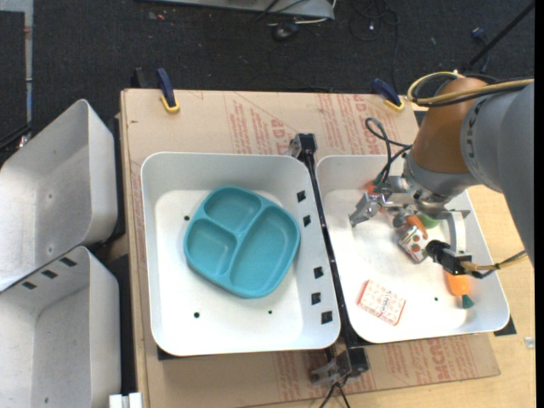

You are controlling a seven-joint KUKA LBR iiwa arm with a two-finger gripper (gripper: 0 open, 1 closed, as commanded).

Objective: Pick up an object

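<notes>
Two shallow white bins are seen side by side on the tabletop, which is covered with brown printed cardboard. In the left bin a teal divided plate with three compartments is laid near the middle, tilted a little against the bin's edges. The arm is brought in from the right edge of the view, its orange band lying above the wrist, and the gripper is held low over the far half of the right bin, near that bin's far-left part. Metal parts are seen to stick out toward the left at the gripper's tip, but whether the fingers are spread or pressed together cannot be told from this slant — nothing is seen between them. Just beside the gripper, toward the right edge of the right bin, a small white object with red and green marks is lying on the bin floor, partly overlapped by the wrist hardware. Nearer the right bin's near-right corner an orange object is found, with a dark part at its far end. Close to the near edge of the same bin, toward its middle, a flat white card with red print is laid — well apart from the gripper. Blue-and-yellow clamps are fixed at the far edge of the tabletop.
</notes>
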